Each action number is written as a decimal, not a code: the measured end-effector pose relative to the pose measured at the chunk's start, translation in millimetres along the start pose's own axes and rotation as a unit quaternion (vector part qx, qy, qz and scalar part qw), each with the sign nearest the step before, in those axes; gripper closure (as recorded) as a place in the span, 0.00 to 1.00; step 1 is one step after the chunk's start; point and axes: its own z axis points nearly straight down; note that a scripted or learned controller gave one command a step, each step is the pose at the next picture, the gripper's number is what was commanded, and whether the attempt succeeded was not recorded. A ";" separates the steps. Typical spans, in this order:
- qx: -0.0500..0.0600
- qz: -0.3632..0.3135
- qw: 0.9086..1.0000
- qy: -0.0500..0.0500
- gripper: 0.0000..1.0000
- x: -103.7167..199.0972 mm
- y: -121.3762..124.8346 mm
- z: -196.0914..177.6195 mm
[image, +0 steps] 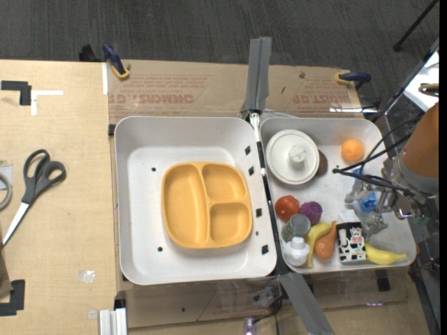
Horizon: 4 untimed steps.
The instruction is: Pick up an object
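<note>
While over right bin: gripper, grip state cannot be told
Banana: just below gripper
Orange: above gripper

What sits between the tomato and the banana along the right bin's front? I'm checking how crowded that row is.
In the camera view, between the tomato and the banana lie a purple ball, a yellow-orange gourd and a black-and-white box.
</note>
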 end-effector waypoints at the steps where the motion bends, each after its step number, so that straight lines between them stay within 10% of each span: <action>1: 0.001 -0.062 0.998 -0.003 0.00 -130.0 -4.5 -2.3; 4: 0.001 -0.013 1.000 -0.003 0.00 -141.9 43.8 -1.4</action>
